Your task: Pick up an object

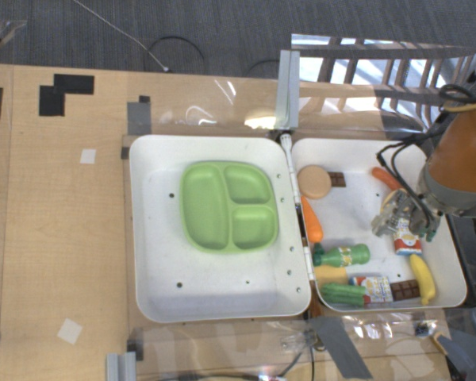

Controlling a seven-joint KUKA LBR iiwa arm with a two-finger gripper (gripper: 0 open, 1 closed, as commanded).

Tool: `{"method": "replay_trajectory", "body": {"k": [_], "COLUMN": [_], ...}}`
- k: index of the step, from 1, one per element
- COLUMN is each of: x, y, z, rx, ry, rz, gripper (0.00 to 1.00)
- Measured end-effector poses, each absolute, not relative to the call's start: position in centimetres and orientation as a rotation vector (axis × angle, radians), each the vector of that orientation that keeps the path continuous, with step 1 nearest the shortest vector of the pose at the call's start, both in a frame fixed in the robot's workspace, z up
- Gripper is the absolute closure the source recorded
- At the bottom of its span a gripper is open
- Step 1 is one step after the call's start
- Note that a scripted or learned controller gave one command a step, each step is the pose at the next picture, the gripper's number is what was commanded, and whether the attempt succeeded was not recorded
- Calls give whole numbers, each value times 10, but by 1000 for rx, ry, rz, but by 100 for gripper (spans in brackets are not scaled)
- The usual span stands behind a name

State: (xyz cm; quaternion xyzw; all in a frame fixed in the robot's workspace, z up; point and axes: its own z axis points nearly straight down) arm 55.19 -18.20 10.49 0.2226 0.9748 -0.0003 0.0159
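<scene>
Where the arm [460, 165] reaches in from the right, its gripper [402, 219] hangs over the right-hand bin [357, 205], close to that bin's right wall. Whether its fingers are apart or closed cannot be told from this angle, and nothing can be seen between them.

Contents of the right bin, noted in turn. A small red, white and blue packet [408, 244] lies just below the gripper, touching or nearly touching it. A yellow banana [423, 278] lies tilted beside that packet, toward the lower right corner. An orange-red carrot-like piece [386, 178] sits above the gripper. A round tan disc [315, 182] rests near the upper left corner, with a dark brown block [338, 180] just beside it. An orange carrot [311, 222] lies along the left wall. Below it, a green bottle [343, 255] lies on its side; a yellow piece [330, 274], a green piece [343, 294] and a printed wrapper with a chocolate bar [385, 289] crowd the bottom edge.

The left-hand bin [155, 236] holds a green divided plate [227, 206], flat, roughly centred.
</scene>
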Motion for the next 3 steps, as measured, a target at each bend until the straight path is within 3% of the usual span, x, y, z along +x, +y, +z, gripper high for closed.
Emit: {"method": "replay_trajectory", "body": {"k": [1,2,3], "x": [549,546,576], "y": [-144,-145,-183], "z": [236,230,97], "rx": [856,864,910], "ry": [2998,3010,2997], "rz": [4,2,1], "gripper": [100,0,0]}}
